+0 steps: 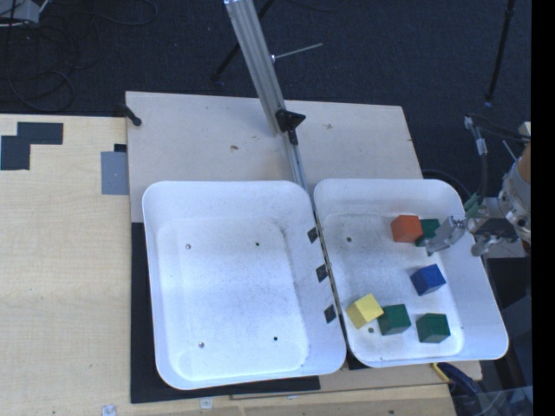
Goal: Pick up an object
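Camera view: gripper (444, 235) over right bin (481, 336), beside orange block (405, 228); finger state indeterminate.

A slanted ribbed aluminium rail (260, 63) runs from the top of the scene down to a black bracket (290, 121) on a pale beige board (208, 137). Below the bracket a thin metal rod (297, 165) continues toward the seam between the bins, where three small black clips (321, 271) sit in a row. To the left lies a light wooden tabletop (61, 276) bearing a dark L-shaped patch (28, 143) and a grey rectangular patch (113, 172). Dark carpet (390, 42) with black cables (43, 68) fills the background
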Controlling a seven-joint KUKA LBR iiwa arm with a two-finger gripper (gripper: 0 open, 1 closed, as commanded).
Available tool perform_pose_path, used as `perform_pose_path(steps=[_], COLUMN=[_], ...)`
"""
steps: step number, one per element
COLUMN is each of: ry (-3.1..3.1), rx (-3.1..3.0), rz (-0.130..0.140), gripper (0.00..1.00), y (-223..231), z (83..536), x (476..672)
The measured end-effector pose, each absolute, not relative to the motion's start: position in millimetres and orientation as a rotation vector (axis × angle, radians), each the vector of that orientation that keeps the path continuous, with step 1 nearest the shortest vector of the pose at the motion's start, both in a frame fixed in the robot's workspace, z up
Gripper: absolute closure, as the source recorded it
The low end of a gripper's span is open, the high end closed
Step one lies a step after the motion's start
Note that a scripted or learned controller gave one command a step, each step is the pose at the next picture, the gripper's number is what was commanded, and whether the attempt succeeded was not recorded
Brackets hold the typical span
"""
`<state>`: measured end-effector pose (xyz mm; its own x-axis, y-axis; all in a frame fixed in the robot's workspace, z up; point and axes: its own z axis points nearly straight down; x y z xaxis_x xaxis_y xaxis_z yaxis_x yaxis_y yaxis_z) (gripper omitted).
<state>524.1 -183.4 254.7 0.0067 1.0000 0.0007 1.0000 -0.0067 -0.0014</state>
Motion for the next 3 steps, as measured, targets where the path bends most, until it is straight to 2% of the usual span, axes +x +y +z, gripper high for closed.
perform_pose_path(steps=[1, 2, 3], ry=[-2.229, -2.214, -2.222], rx=[-2.218, -2.217, -2.219], rz=[-0.004, 0.009, 0.002], gripper=[0.0, 0.0, 0.0], y=[-155, -178, -201], z=[306, 216, 88], x=[557.7, 572.4, 610.4])
